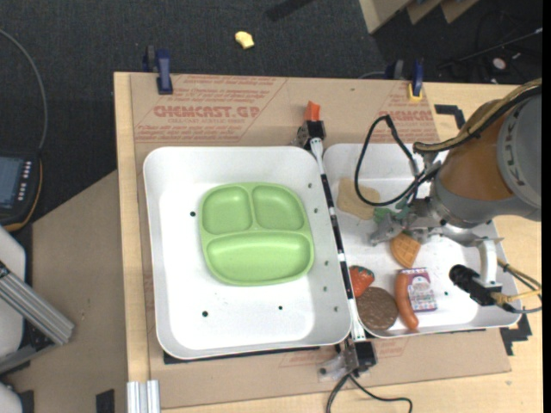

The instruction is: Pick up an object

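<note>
The right bin holds several toy foods. A tan flat slice lies near its left wall. An orange-brown nugget sits mid-bin, and my gripper hovers right at its upper edge, low in the bin. Toward the front lie a red strawberry-like piece, a brown round patty, an orange sausage and a small pink box. The arm hides the bin's right part.
The left bin holds a green divided plate. A black cable loops over the back of the right bin. Clamps grip the board's far edge. A small yellow piece lies on the floor beyond.
</note>
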Available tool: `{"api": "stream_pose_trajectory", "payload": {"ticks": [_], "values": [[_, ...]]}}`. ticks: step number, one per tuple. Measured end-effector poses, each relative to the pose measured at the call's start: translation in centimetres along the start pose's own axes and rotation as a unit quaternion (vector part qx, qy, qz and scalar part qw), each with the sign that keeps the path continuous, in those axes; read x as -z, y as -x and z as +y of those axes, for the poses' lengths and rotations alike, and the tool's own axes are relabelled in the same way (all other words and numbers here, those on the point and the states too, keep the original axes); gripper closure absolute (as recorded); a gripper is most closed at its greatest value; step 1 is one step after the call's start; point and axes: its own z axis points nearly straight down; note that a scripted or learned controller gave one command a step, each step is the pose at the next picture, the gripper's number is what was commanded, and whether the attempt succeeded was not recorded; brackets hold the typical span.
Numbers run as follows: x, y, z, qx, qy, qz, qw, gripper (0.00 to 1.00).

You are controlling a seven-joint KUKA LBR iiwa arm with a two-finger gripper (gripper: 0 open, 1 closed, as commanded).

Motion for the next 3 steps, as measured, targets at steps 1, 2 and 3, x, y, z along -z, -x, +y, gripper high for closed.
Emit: {"api": "stream_pose_trajectory", "payload": {"ticks": [1,2,3], "values": [[1.0,0.2,0.0,-0.002,0.000,0.000,1.0000,1.00],[0.9,0.2,-0.1,-0.002,0.000,0.000,1.0000,0.00],[-0.1,-0.9,-3.0,-0.002,-0.003,0.001,1.0000,0.00]]}}
